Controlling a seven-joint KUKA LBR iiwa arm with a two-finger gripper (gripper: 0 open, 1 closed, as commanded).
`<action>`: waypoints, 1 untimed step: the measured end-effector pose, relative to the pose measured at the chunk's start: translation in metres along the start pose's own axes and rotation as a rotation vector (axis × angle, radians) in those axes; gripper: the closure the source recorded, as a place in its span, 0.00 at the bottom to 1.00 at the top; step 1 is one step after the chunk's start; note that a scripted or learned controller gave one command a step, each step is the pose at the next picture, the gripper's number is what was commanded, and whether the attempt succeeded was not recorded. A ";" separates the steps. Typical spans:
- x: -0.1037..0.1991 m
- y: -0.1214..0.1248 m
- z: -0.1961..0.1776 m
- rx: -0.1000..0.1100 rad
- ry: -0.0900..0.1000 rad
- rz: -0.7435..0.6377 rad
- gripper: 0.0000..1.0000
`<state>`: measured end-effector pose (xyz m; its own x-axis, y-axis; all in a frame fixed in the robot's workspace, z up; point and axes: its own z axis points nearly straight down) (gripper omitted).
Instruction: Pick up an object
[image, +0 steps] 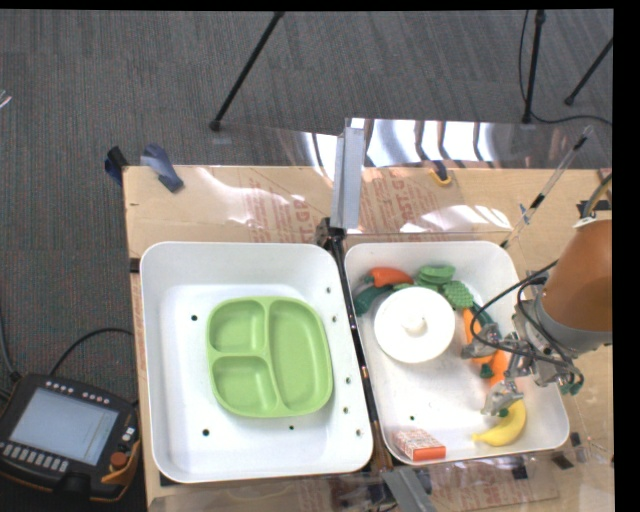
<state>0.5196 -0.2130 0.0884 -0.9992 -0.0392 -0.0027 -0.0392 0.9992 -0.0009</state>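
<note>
The right bin (440, 405) holds several toy foods. A yellow banana (503, 427) lies in its front right corner. An orange piece (492, 364) lies at the right wall, partly hidden under the wrist. My gripper (503, 388) hangs low over the right side of this bin, just above the banana and next to the orange piece. Nothing shows as held. A white round dish (414, 324) sits in the middle. Green pieces (440, 277) and another orange piece (388, 276) lie behind it. A small red and white box (419, 445) rests at the front wall.
The left bin (160, 300) holds a green divided plate (268, 357). A metal post (346, 180) stands behind the gap between the bins. Cables loop from the wrist over the right bin's right side. A pendant (65, 430) lies on the floor at front left.
</note>
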 end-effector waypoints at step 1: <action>-0.001 0.003 -0.010 -0.003 -0.001 -0.004 1.00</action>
<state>0.5209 -0.2104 0.0982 -0.9990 -0.0436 -0.0041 -0.0436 0.9990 0.0025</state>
